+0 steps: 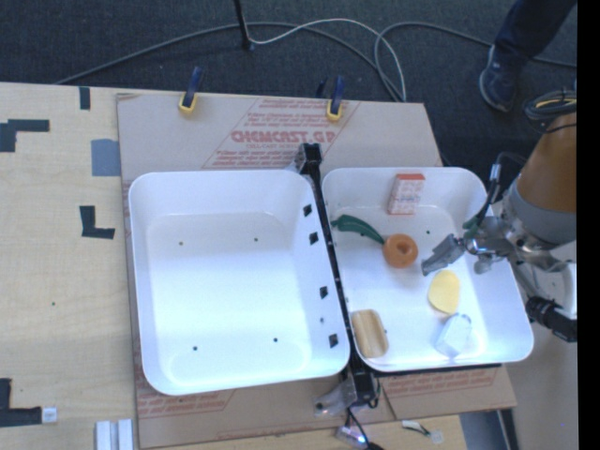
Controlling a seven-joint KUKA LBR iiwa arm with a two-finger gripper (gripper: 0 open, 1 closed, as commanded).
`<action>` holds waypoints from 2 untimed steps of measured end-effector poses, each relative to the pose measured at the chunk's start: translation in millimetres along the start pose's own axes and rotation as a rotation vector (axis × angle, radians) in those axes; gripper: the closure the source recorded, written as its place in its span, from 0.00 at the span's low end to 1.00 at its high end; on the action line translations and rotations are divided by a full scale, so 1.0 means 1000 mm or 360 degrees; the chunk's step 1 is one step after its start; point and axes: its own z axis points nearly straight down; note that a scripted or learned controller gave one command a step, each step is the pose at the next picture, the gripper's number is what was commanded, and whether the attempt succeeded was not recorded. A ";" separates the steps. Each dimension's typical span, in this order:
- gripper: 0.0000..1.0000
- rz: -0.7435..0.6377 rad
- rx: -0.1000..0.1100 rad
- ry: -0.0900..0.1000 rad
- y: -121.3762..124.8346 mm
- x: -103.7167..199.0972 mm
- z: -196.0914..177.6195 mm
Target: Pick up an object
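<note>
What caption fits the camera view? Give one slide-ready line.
KUKA gripper hovers in the right bin above a yellow piece, near an orange ring.

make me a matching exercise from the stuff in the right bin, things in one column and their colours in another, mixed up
Things:
1. carton
2. ring
3. oval piece
4. curved stem

Colours:
A. yellow
B. green
C. orange
D. red and white

Pairs: 1-D, 2-C, 3-A, 4-B

two white bins (225, 187), five objects (401, 250), two clamps (190, 92)
</note>
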 end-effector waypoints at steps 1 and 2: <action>0.00 -0.0010 0.0011 0.0003 0.022 0.076 0.084; 0.00 -0.0001 0.0004 0.0000 0.068 0.065 0.116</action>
